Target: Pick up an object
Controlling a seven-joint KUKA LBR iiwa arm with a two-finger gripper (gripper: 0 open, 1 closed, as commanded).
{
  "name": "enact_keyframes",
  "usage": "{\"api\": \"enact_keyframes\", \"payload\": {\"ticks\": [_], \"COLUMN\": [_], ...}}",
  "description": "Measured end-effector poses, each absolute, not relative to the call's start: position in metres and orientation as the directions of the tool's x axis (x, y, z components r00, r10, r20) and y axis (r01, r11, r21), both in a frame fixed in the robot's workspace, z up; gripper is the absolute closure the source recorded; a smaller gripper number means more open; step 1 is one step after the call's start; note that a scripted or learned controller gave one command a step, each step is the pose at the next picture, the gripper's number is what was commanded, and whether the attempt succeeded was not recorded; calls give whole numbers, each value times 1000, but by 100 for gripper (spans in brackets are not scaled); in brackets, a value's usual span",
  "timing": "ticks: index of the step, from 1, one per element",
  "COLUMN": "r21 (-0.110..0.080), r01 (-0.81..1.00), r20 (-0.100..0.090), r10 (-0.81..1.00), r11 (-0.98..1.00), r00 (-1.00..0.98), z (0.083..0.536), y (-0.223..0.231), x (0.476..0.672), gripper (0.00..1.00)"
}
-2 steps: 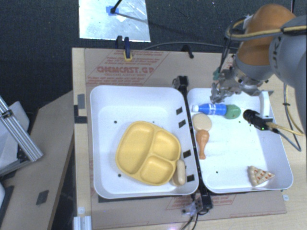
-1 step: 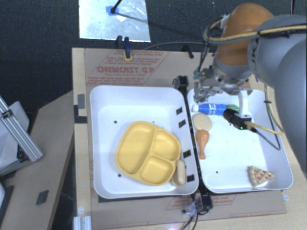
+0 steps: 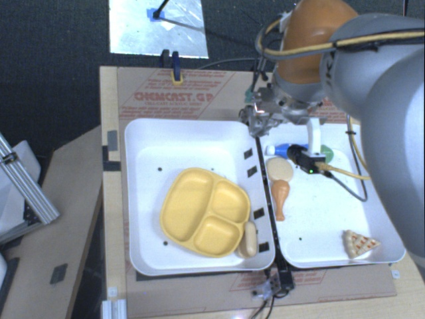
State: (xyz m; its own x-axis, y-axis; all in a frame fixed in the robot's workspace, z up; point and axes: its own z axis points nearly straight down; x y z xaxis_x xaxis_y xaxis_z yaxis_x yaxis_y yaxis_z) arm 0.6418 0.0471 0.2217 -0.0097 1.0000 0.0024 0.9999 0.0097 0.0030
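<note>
My gripper point(image 3: 256, 121) hangs low over the far end of the divider between the two bins, under the orange-banded wrist. Just right of it in the right bin point(image 3: 319, 244) lie a blue and white bottle-like item point(image 3: 281, 150) and a green piece point(image 3: 326, 154), partly hidden by a black part of the arm. A toy drumstick point(image 3: 279, 186) lies along the divider in the right bin. A pizza slice point(image 3: 359, 243) sits at that bin's near right corner. A beige bread roll point(image 3: 248, 239) rests in the left bin point(image 3: 153, 178) against a yellow divided plate point(image 3: 204, 211).
The grey arm covers the right bin's far right side. A yellow cable point(image 3: 345, 175) trails over the right bin's floor. A blue and yellow clamp point(image 3: 174, 65) stands on the cardboard behind the left bin. A metal frame point(image 3: 26, 185) juts in at the left.
</note>
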Motion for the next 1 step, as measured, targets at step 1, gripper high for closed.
{"api": "enact_keyframes", "payload": {"ticks": [1], "r21": [3], "r01": [1000], "r20": [1], "r10": [1000], "r11": [8], "r00": [-8], "z": [218], "y": [94], "x": [649], "gripper": [100]}}
